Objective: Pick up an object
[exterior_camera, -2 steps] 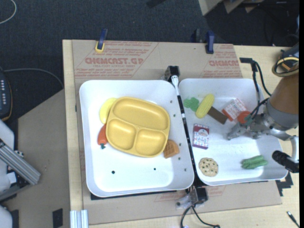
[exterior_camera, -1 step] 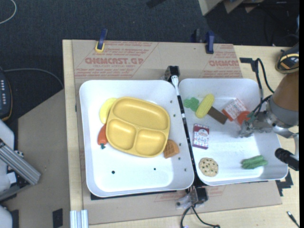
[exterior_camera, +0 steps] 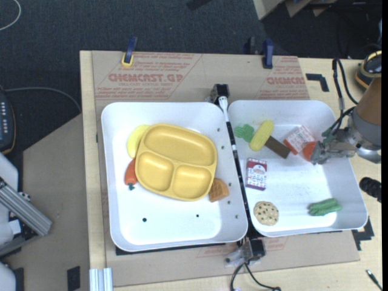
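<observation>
A: While the arm [exterior_camera: 368, 111] reaches in from the right, where's the claw?

B: The gripper [exterior_camera: 320, 152] is low over the right bin [exterior_camera: 347, 180], near its right wall. Can't tell if it's spread or pinched; it reads as a grey blur from this angle.

A: Nearest object?

B: A clear packet with red print [exterior_camera: 299, 139], just left of the claw and slightly farther back. An orange-red bit [exterior_camera: 309, 150] sits right at the tip, maybe touching. Nothing visibly between the fingers.

A: Rest of that bin?

B: Brown bar [exterior_camera: 278, 146] left of the packet, corn cob [exterior_camera: 261, 134] and green leafy piece [exterior_camera: 245, 131] at the back left. Red card box [exterior_camera: 256, 174] mid-left, cookie [exterior_camera: 265, 212] front-left, green pod [exterior_camera: 324, 207] front-right, well apart from the claw.

A: Left bin [exterior_camera: 115, 180]?

B: Yellow divided tray [exterior_camera: 174, 161], banana [exterior_camera: 136, 139] and red pepper [exterior_camera: 131, 173] on its left, bread-like piece [exterior_camera: 218, 190] at its right corner.
</observation>
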`<state>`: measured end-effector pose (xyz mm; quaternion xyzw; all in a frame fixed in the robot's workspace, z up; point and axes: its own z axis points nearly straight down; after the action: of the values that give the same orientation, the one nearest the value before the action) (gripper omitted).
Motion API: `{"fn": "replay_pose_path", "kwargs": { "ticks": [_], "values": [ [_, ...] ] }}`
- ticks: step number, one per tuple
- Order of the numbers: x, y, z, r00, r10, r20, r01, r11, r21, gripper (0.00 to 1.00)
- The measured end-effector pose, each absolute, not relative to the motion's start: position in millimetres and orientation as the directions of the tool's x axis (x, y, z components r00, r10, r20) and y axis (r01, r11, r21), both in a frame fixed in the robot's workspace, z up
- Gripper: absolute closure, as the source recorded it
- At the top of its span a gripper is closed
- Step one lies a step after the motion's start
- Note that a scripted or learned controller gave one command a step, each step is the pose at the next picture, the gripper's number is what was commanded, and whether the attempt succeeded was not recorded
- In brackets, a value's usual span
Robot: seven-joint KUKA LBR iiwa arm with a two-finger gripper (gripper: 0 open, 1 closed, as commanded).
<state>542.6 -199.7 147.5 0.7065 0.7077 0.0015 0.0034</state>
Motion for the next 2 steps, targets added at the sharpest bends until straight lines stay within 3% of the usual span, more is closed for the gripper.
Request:
{"fn": "replay_pose_path", "kwargs": {
  "ticks": [1,2],
  "values": [
    [538.3,-209,204,0.000,1.000,-0.004,1.000,0.000,0.008,1.00],
    [539.5,-209,227,-0.001,1.000,-0.003,1.000,0.001,0.005,1.00]
  ]
}}
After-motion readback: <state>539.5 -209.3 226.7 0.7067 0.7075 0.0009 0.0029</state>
